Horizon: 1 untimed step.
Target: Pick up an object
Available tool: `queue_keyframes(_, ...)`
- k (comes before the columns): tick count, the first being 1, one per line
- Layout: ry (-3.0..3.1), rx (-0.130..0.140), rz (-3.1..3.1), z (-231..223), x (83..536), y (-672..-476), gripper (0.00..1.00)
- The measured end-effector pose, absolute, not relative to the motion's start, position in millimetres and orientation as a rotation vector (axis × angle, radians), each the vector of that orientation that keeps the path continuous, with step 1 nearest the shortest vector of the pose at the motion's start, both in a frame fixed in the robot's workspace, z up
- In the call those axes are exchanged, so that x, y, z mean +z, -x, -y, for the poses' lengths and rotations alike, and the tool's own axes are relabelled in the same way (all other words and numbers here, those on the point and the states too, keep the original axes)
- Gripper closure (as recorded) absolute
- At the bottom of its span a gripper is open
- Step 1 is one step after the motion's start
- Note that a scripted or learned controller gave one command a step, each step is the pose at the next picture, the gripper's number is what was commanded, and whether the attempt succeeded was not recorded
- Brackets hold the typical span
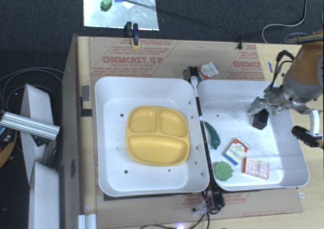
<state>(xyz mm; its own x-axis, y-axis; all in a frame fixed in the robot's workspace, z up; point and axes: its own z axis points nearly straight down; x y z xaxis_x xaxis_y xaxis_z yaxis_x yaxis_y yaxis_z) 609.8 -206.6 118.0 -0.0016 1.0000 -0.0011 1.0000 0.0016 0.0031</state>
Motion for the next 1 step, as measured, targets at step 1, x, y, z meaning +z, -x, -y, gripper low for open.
queue_keyframes(1,-2.219,0.001,-2.222,206.2,96.0,-605.8,0.00)
